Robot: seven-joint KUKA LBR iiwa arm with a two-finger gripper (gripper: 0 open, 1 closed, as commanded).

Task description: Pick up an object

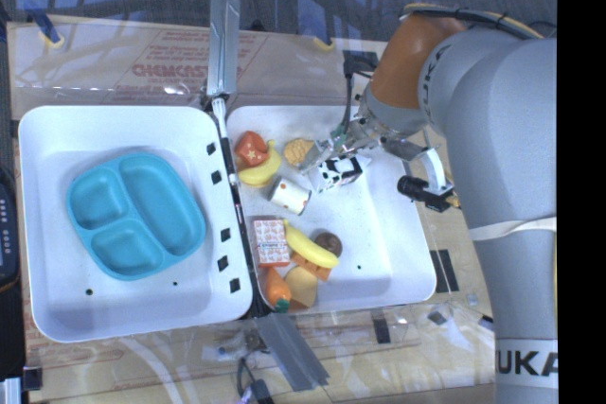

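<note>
Arm [502,137] bulks nearest, reaching over the right bin [402,246]. Pincer [343,147] is low at a black-and-white toy [339,171] near that bin's back wall; approach or grasp step, I judge. Next: close squarely, lift straight. Wrist hides the tips, can't tell their spread or any hold. Toy partly covered.
</note>
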